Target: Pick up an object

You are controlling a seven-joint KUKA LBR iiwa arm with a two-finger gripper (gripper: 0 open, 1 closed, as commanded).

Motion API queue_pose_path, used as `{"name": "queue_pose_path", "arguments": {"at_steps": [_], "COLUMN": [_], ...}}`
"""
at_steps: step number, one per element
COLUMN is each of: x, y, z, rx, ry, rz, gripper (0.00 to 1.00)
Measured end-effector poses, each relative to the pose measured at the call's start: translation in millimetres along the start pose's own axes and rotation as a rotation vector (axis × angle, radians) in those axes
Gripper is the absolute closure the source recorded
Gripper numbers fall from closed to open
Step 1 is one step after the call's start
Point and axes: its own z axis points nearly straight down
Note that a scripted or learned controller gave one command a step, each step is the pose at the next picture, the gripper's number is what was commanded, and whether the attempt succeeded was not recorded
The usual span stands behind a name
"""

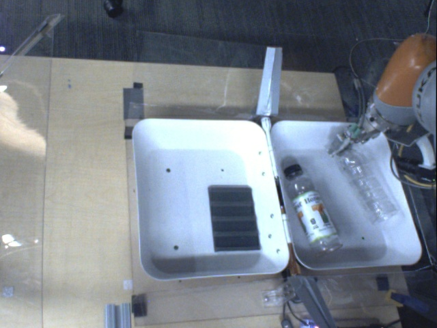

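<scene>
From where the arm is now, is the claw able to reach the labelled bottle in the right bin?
Probably yes. The claw hangs over the right bin, and the labelled bottle lies uncovered nearby. A clear plastic bottle lies beside it, apart, so the way looks free.

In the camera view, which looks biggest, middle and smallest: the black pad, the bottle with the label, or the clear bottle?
1. Black pad, biggest.
2. and 3. Labelled bottle and clear bottle look about alike; the clear one's outline is too faint to rank them.

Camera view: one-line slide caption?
Gripper above a clear plastic bottle in the right white bin; a labelled bottle beside it.
</scene>
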Motion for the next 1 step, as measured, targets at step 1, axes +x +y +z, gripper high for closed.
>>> {"name": "queue_pose_path", "arguments": {"at_steps": [1], "x": [6.1], "y": [4.8], "z": [10.4], "rx": [-0.005], "ry": [-0.005], "rz": [0.350], "gripper": [1.00]}}
